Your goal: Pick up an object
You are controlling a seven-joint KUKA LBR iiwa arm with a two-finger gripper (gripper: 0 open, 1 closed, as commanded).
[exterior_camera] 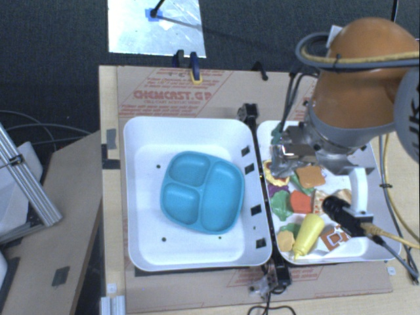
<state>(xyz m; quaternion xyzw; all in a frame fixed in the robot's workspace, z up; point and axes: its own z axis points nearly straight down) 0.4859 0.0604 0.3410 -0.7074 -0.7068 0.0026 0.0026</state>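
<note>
Toy food pieces (296,210) of coloured plastic lie heaped in the shallow white right-hand bin (380,253), crowding the side of it that runs from 6 round to 10 o'clock. A yellow plastic squeeze bottle (308,233) lies tilted at the bin's 7 o'clock, its lower end touching a pale yellow rounded piece (285,241). A green leafy piece (281,204) sits at 9 o'clock, close against the bin's wall, with a red-orange piece (302,201) touching it on its 3 o'clock side. A tan, toast-like slice (310,176) lies beyond those two, toward 11 o'clock.

The silver two-finger gripper (282,157) of the grey arm hangs low over the bin's 10 o'clock corner, just beside the tan slice. Whether it is open or closed cannot be told from this angle. The arm's bulbous orange band (367,44) looms over the bin's 12 o'clock edge.

At the gripper's 9 o'clock, the shallow white left-hand bin (131,176) holds a sky-blue plastic plate with three compartments (200,192), lying flat near its centre. Both bins rest on a brown cardboard sheet with red lettering (177,94). A silvery sheet (157,18) lies on the dark floor at the cardboard's 12 o'clock.
</note>
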